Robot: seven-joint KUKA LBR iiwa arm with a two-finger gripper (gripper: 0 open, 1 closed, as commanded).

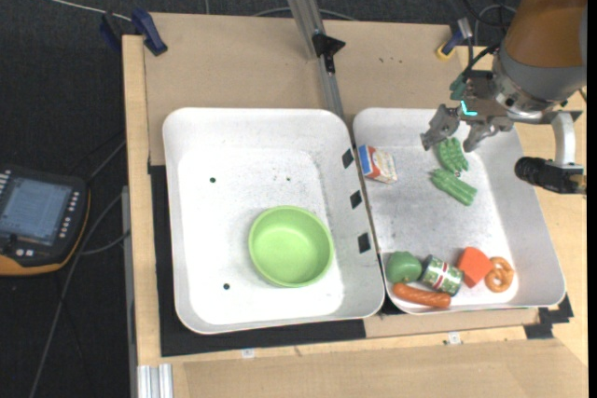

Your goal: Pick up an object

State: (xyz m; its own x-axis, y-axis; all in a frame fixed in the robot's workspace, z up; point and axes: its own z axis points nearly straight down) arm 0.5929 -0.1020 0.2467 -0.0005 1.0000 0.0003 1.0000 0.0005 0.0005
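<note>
Bench [233, 42] | left bin [187, 154]: green bowl [290, 245] | right bin [522, 228]: green toys [453, 171] | pincer [459, 137] spread above them

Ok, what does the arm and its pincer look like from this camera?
The arm is bulky and rounded, orange above a grey wrist section, with black cables looping beside it. The pincer has two grey metal fingers splayed from a dark hub bearing a small teal light.

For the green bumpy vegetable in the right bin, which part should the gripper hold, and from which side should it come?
Probably the middle of the green bumpy vegetable, from straight above. It lies flat and slanted on the right bin floor, long and narrow, so fingers closing across its short width should fit. A second green piece sits close at its upper end, under the gripper, so avoid that end.
</note>
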